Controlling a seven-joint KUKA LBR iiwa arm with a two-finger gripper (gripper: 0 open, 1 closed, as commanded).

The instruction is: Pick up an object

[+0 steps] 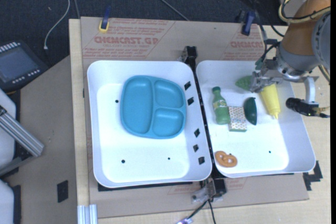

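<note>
The right bin [273, 157] holds several small objects. A green bottle [219, 105] lies near its left wall, next to a patterned block [237, 119] and a dark green oval piece [250, 111]. A yellow squeeze bottle [271, 100] lies further right, and a pale green piece [243, 83] sits at the back. A brown pretzel [226, 159] rests near the front left corner. My gripper [259, 83] hangs low at the back of this bin, just between the pale green piece and the top of the yellow bottle.
A blue divided plate [154, 106] lies in the left bin [105, 155]. The divider between the bins carries black clips [195, 134]. Blue clamps [247, 22] hold the cardboard base at the back. Cables run behind the bench.
</note>
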